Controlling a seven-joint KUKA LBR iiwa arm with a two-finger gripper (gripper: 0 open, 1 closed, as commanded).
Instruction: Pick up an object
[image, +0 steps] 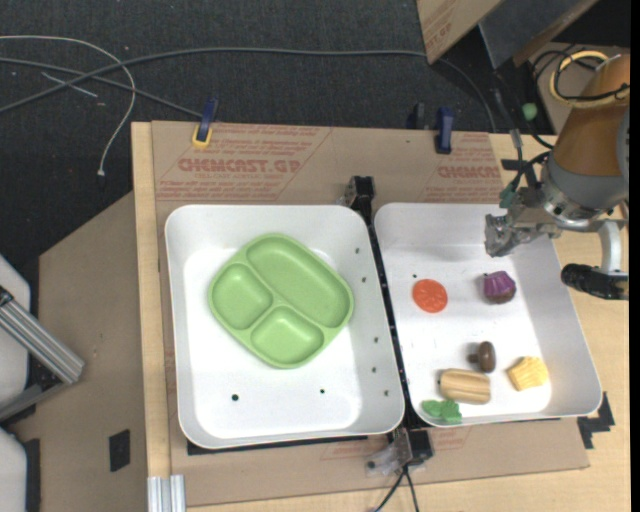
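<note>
Two shallow white bins sit side by side on a cardboard-covered bench (150, 300). The left bin (190, 380) holds a green divided plate (281, 300) with three compartments, lying flat and turned at an angle, roughly in the bin's middle.

The right bin (560, 340) holds the small objects. An orange-red round piece (430, 295) lies toward the left of this bin, about midway between far and near. To its right, well apart, sits a purple object (499, 287). Nearer the camera, a small brown object (483, 355) rests just beyond a tan cylinder, perhaps a toy bread roll (465, 386), which lies on its side. A yellow piece (528, 374) sits to the right of these, near the bin's right wall. A green leafy item (440, 410) lies at the near edge, touching or just beside the tan cylinder.

The arm comes in from the right, its orange band (590, 130) above the wrist. The gripper (503, 238) hangs over the far right part of the right bin, just beyond the purple object and apart from it. Whether its jaws stand wide or narrow cannot be told; nothing is visibly held.

Two clamps, a blue-and-yellow one (206, 120) and a blue one (444, 128), grip the bench's far edge.
</note>
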